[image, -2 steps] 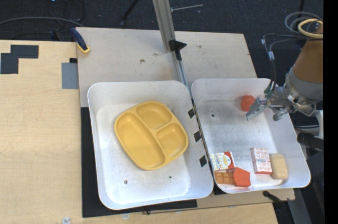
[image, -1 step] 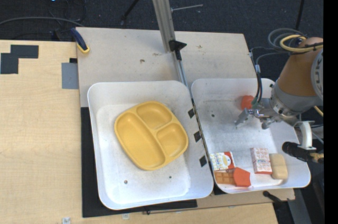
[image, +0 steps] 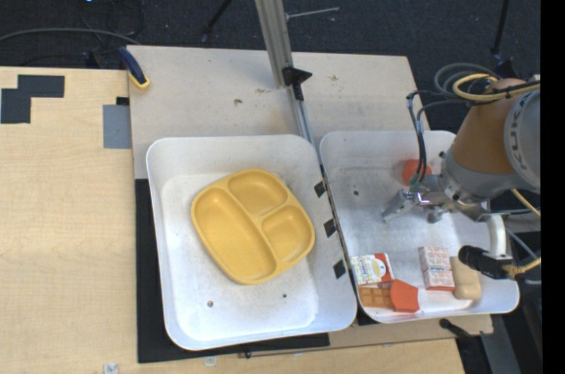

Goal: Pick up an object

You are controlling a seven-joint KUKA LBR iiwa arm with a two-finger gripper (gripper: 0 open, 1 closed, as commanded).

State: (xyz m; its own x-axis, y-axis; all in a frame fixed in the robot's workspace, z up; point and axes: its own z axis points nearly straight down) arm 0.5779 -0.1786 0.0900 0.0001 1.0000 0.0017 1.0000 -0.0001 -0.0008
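Camera view, landmark: the right bin [image: 353, 153] served as the reference for every place given below; it lay beside the left bin [image: 177, 178] on the surface [image: 212, 90].
Camera view, arm: the arm [image: 494, 143] reached in from the right of the frame and hung over the right bin's far right part.
Camera view, gripper: the gripper [image: 402, 203] sat low over the bare middle of the right bin, its metal fingers pointing toward the bin's left wall; whether they were spread or pressed together could not be told, and nothing was seen between them.
Camera view, nearest thing: an orange-red object [image: 411, 171] lay just beside the gripper, on its far side, partly hidden behind a cable; its shape and long axis could not be read.
Camera view, other candidates: a small carton [image: 371, 269], an orange block [image: 403, 296], a pink packet [image: 435, 266] and a tan piece [image: 467, 283] lay along the right bin's near edge, well apart from the gripper and toward the viewer.
Camera view, packet axis: it ran roughly from the bin's near edge toward its far edge.
Camera view, left bin: it carried a yellow divided plate [image: 253, 224], farther from the gripper than anything in the right bin.
Judgement: the orange-red object was probably the likeliest target, calling for a short shift away from the near edge.
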